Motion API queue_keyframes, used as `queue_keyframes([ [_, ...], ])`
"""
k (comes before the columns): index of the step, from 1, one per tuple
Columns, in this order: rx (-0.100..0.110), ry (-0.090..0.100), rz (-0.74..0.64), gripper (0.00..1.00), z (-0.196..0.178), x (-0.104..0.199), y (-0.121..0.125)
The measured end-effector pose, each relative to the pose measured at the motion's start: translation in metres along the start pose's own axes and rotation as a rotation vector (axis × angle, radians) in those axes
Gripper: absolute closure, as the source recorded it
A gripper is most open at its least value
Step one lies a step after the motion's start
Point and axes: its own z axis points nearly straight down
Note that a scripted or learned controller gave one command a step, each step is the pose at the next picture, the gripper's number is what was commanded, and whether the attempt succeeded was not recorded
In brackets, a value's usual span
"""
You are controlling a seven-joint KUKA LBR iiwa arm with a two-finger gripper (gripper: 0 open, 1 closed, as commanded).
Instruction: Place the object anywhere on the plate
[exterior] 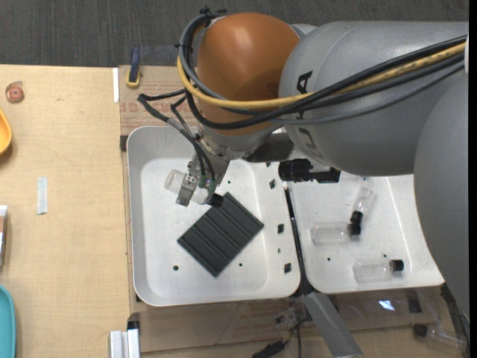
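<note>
Robotics lab, grey industrial arm (373, 95) over two white bins (141, 222), plywood bench (59, 162), cabling

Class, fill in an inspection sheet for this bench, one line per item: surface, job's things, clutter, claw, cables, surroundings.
Surface: two white bins, left bin, right bin.
Job's things: dark ribbed plate in left bin; clear vial beside the claw.
Clutter: three clear vials in right bin.
Claw: claw over left bin above the plate; finger state unclear.
Cables: yellow and black cables around the orange band.
Surroundings: wooden table at left.
</note>
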Motion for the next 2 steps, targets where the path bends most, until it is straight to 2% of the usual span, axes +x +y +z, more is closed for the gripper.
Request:
queue_keyframes([
  [1, -0.001, -0.002, -0.02, 1.0, 0.0124, -0.0516, 0.0233],
  [2, -0.001, -0.003, -0.02, 0.0, 0.0122, -0.0516, 0.0235],
])
